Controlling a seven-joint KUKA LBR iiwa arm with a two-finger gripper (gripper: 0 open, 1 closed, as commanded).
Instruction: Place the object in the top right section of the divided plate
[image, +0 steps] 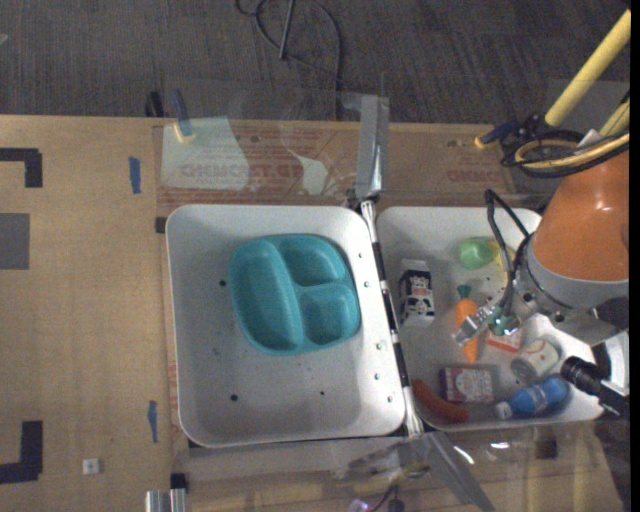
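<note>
- Carrot (466, 305) beside my gripper (484, 325): looks light, stiff, slick plastic; I'd pinch mid-body.
- Finger state: I cannot tell.
- Plate (294, 293) sits well left of carrot.

The KUKA arm (585, 245) at three o'clock: a rounded orange band over a pale grey collar, black cables looping beside it.

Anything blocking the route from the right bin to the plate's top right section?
Just the raised rims where the two bins meet, between the right bin's clutter and the teal divided plate. The top right section holds nothing visible. The tool hangs among the objects.
</note>
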